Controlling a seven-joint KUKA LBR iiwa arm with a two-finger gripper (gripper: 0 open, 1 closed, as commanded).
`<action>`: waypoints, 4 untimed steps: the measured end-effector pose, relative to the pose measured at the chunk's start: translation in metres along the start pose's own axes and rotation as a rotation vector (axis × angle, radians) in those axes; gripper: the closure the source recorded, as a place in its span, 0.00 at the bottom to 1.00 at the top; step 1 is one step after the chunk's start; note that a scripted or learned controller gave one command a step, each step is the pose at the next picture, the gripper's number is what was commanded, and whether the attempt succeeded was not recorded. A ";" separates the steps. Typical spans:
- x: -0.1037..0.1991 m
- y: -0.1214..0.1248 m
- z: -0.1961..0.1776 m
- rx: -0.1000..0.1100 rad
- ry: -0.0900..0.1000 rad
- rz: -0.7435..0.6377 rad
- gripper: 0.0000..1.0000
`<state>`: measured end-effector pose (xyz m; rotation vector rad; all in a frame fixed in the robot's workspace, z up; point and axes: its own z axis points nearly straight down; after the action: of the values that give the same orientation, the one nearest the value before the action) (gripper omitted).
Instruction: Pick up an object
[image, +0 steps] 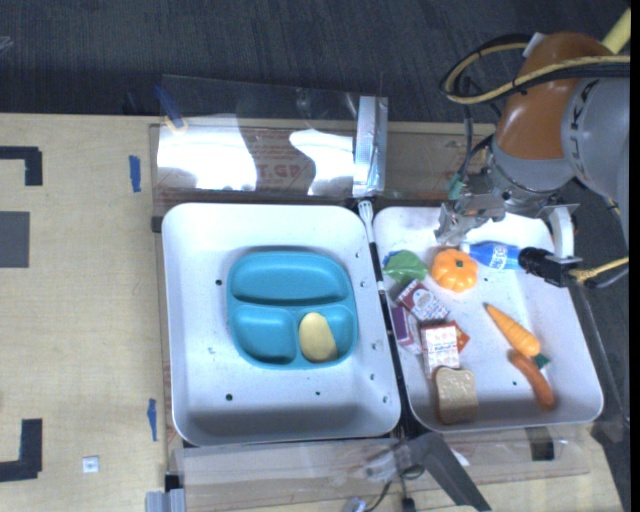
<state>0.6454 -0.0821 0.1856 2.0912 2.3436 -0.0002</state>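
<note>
Tool (452, 228) at right bin's (585, 345) back edge, finger state can't tell; orange pumpkin (455, 271) sits just below it, nearest target.

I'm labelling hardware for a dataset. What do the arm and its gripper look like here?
The arm is rounded and grey with a wide orange band above the wrist. Yellow and black cables loop beside it. The gripper is a small grey metal unit with teal accents.
</note>
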 end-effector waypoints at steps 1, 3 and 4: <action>0.000 0.000 0.000 0.001 0.000 -0.001 0.00; -0.049 -0.006 0.088 -0.006 -0.001 0.035 1.00; -0.016 0.020 0.099 0.001 0.000 -0.007 1.00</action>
<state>0.6670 -0.0957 0.0863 2.0831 2.3515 -0.0013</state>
